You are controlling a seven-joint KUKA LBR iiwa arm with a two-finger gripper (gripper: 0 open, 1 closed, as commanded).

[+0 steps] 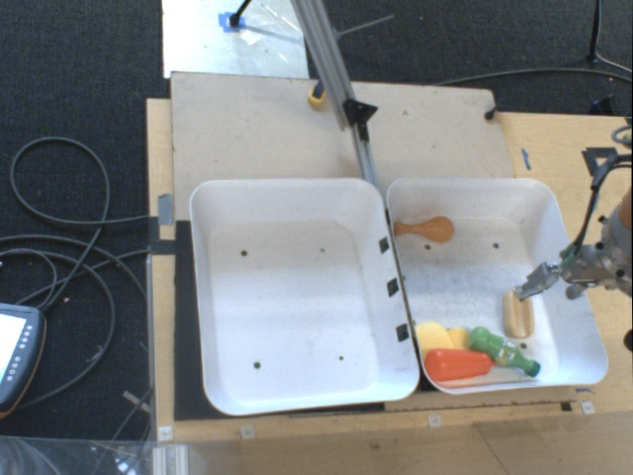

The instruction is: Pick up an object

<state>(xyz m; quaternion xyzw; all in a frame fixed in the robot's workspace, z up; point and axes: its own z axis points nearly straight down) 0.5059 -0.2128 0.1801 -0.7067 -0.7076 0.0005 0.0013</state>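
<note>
The right bin holds several toy foods. A tan drumstick lies near its far left side. A small bread roll lies toward the right wall. Along the front edge sit a yellow piece, an orange-red carrot and a green bottle. My gripper reaches in from the right and hangs just above and behind the bread roll, with nothing visibly held.
The left bin adjoins the right one along a shared rim with black clips. A slanted metal pole crosses the back of the bench. Cables lie on the floor at left.
</note>
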